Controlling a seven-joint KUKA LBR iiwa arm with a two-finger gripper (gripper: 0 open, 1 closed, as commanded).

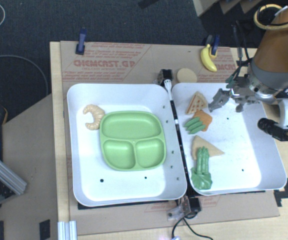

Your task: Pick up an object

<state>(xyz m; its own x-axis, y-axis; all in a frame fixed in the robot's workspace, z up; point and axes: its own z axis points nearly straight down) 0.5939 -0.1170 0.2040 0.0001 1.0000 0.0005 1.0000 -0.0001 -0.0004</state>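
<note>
Right bin (pixel 249 154): bare white floor below and beside the gripper (pixel 229 100), rim close behind it. Left bin (pixel 79 134): beyond the divider, holding a green sectioned plate (pixel 132 139) and a croissant (pixel 94 116). Gripper: fingers spread apart, holding nothing, above the floor. Carrot (pixel 198 121), orange with green top, lies just beside its fingertips; a waffle-patterned wedge (pixel 197 103) adjoins.

Single fixed camera above bench (pixel 109 59), slanted downward (both bins (pixel 79 134) framed)
</note>
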